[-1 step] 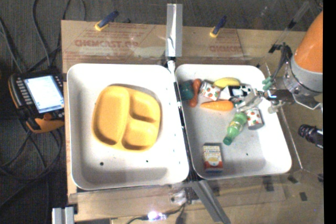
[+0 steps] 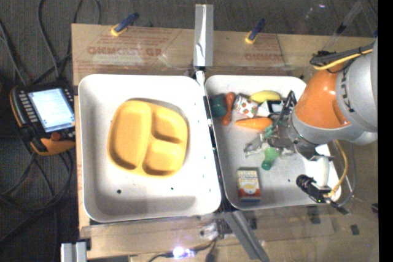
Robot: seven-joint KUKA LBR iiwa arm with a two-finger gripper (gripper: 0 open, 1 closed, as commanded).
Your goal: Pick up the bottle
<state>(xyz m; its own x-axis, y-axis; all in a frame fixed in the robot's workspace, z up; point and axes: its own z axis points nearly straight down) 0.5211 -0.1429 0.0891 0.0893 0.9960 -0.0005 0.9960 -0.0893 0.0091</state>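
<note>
Just below claw (image 2: pixel 265 145), green bottle (image 2: pixel 269 159) lying in right bin (image 2: pixel 277 193).

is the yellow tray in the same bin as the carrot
No, the yellow tray lies in the left bin, while the carrot lies in the right bin.

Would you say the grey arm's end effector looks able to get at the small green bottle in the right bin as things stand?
Probably yes. The end effector hangs right over the small green plastic bottle in the right white bin. The orange carrot and small orange carton lie apart from it, so nothing seems to block the way.
</note>
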